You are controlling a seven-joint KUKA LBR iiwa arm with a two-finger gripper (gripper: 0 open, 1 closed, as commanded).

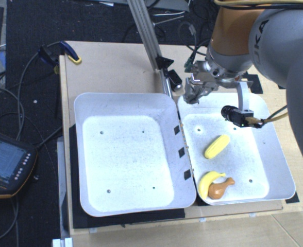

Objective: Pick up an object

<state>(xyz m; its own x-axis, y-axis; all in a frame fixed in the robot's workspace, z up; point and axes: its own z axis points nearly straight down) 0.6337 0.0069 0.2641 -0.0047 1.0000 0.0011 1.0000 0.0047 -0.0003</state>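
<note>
While tool (194, 94) hovers beyond corn cob (216, 146), grip state indiscernible: approach step; next, descend onto cob.

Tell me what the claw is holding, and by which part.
Nothing visible. The claw hangs above the right bin's back corner, away from the corn, banana and drumstick.

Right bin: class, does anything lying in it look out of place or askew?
Nothing stands out. In the right bin a yellow corn cob lies apart near the middle, while a banana and an orange drumstick toy rest touching near the front rim. Nothing spilled or damaged.
</note>
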